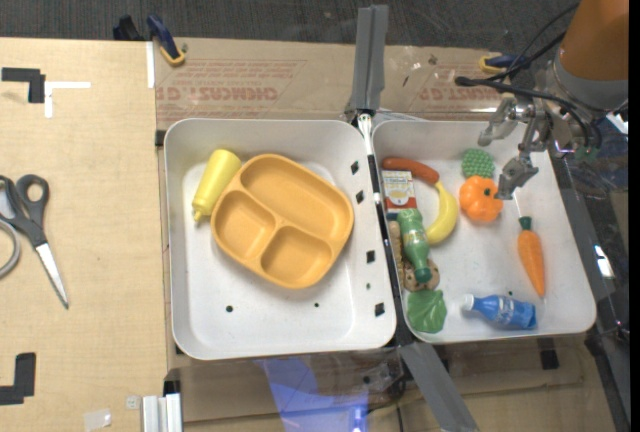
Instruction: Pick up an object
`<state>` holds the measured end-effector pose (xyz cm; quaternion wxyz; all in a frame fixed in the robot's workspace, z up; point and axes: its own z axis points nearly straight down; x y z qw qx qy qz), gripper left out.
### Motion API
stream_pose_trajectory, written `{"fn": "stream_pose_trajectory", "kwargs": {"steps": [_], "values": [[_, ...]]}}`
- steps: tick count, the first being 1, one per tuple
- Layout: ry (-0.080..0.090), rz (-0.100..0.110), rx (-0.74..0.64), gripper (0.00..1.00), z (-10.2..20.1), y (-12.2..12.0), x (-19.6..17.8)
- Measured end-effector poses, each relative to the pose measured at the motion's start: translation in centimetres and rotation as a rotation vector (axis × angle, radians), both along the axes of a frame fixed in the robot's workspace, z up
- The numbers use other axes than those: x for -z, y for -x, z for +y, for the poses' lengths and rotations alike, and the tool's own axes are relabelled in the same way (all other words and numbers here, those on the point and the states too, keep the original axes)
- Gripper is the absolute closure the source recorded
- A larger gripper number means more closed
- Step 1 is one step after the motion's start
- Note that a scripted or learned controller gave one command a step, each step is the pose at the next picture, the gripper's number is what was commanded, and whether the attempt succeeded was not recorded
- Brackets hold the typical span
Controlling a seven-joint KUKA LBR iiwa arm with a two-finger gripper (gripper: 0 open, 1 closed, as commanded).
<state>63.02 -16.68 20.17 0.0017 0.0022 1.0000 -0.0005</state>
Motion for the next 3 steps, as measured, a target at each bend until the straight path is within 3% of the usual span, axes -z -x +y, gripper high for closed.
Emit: {"fn": "stream_pose_trajectory", "kwargs": {"steps": [1, 2, 3], "values": [[-0.001, -0.001, 0.145, 0.0, 2.6, 1.1, 10.9], [0.0, -0.005, 0.141, 1.0, 2.7, 1.0, 9.8], [0.0, -0.005, 0.141, 0.0, 2.7, 1.0, 9.8]]}}
